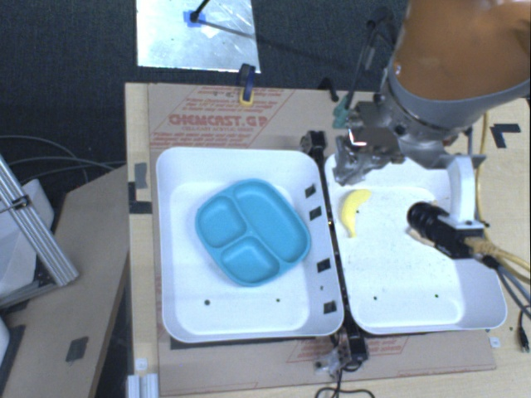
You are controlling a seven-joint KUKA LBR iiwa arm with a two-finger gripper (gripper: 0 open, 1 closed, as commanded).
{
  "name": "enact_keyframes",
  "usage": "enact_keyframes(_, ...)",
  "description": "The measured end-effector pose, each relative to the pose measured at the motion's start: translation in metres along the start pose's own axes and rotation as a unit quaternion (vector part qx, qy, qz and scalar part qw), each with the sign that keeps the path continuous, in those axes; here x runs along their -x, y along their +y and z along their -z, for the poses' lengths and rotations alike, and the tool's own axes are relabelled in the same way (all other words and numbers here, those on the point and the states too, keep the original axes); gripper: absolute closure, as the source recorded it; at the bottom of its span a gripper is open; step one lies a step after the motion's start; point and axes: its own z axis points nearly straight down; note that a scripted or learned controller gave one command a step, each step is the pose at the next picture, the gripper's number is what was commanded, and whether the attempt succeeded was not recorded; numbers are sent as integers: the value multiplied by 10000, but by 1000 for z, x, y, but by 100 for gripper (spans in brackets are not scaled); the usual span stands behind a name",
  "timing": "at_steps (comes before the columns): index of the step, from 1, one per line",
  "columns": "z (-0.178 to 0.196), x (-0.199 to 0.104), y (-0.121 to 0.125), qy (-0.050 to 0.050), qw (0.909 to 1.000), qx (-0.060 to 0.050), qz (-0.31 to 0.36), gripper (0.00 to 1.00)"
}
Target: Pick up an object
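A yellow banana-shaped object [353, 210] lies in the right bin [415, 305], near its upper left corner. My gripper [352, 169] hangs just above the banana's upper end, its grey fingers pointing down and left. A blue three-part plate [251, 230] rests in the left bin [191, 305]. I see nothing held between the fingers.
A black cylindrical part [438, 226] with a white bracket sticks into the right bin from the right. Black clips run along the divider [323, 230] between the bins. The arm's large orange and grey body [460, 48] covers the upper right.
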Motion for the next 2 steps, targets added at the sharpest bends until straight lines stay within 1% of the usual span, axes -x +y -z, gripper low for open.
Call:
enact_keyframes(1,-5,-47,0,1,10000,-17,6,100)
enact_keyframes(2,6,-45,1,0,10000,0,19,100)
